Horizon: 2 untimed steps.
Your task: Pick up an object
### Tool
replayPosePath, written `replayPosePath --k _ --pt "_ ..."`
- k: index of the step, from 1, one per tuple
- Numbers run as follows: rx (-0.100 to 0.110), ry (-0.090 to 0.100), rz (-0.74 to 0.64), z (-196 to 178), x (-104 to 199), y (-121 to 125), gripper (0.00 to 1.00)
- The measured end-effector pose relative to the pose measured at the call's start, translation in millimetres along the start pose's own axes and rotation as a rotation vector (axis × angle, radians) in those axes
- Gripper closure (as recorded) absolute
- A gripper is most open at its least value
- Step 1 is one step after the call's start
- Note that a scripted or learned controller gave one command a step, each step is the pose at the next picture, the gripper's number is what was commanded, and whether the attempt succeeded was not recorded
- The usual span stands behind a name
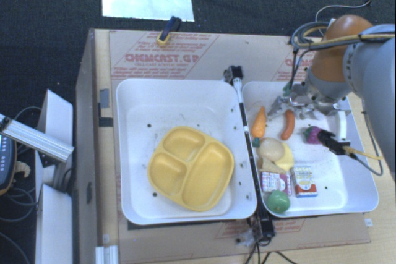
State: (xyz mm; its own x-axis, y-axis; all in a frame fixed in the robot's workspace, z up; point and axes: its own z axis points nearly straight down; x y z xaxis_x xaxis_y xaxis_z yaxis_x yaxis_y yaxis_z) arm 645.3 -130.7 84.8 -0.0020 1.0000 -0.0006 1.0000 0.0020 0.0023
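My gripper (289,107) hangs over the back of the right bin (362,191), its fingers open with nothing between them. Just below it lies an orange-red sausage (288,125), and an orange carrot (259,122) lies to that one's left. A purple toy vegetable (314,135) sits to the right of the sausage. Further forward are a cream ball (271,148) on a yellow wedge (286,159), two small red-and-white cartons (275,182) (304,181), and a green ball (278,201) at the front edge.
The left bin (139,114) holds a yellow divided plate (190,167). A black divider rail (246,133) runs between the two bins. The grey arm (365,65) enters from the right, above the right bin's back corner.
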Motion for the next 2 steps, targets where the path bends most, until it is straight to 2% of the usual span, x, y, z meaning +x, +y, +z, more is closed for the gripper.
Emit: replayPosePath --k 1,2 --pt "-0.003 0.000 -0.001 -11 0 1 1.00" --pt "-0.004 0.002 -0.003 -117 94 -8 1.00"
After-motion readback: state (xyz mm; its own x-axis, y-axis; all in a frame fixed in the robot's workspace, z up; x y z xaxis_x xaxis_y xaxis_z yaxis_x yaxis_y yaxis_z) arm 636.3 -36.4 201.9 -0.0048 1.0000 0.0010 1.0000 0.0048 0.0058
